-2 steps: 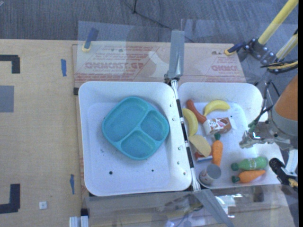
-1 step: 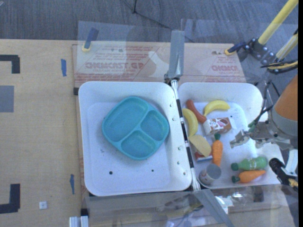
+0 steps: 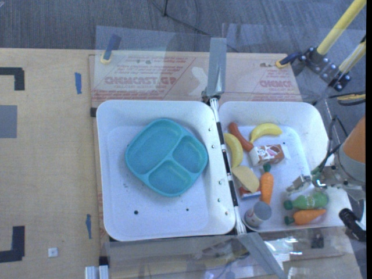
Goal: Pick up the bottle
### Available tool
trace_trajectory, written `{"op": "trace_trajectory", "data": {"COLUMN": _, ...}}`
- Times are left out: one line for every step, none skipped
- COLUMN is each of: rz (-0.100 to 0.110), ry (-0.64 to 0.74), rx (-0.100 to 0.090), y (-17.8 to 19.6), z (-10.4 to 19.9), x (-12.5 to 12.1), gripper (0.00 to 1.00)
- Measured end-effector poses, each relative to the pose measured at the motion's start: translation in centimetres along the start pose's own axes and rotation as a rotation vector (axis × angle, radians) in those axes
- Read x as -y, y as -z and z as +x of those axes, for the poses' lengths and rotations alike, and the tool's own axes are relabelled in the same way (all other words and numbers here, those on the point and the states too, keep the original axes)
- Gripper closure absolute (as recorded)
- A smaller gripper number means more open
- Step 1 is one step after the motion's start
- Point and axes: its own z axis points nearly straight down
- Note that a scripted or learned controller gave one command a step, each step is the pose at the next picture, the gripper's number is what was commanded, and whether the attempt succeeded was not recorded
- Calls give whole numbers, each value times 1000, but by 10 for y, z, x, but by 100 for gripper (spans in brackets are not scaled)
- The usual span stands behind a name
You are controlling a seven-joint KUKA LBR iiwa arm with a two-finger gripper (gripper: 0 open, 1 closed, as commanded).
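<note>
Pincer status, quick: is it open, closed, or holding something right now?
Pincer: cannot be told; it sits just above the green bottle in the right bin, with nothing visibly between it.

- Robotics lab: plywood bench (image 3: 46,173) marked with black tape.
- Two white bins (image 3: 110,156) taped down.
- Toy food, yellow stand legs (image 3: 343,22) on grey carpet.

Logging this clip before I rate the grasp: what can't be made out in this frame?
- gripper: small and blurred above the green bottle; finger state and contact unclear.
- arm: cut off by the right edge.
- carton: print too small to read.
- grey cup: contents indistinct.
</note>
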Motion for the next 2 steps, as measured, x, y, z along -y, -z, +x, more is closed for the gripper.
{"op": "trace_trajectory", "data": {"rz": 5, "ry": 291, "rx": 11, "y": 67, "z": 37, "x": 1, "gripper": 0}}
{"op": "trace_trajectory", "data": {"rz": 5, "ry": 378, "rx": 9, "y": 4, "z": -2, "x": 3, "gripper": 0}}
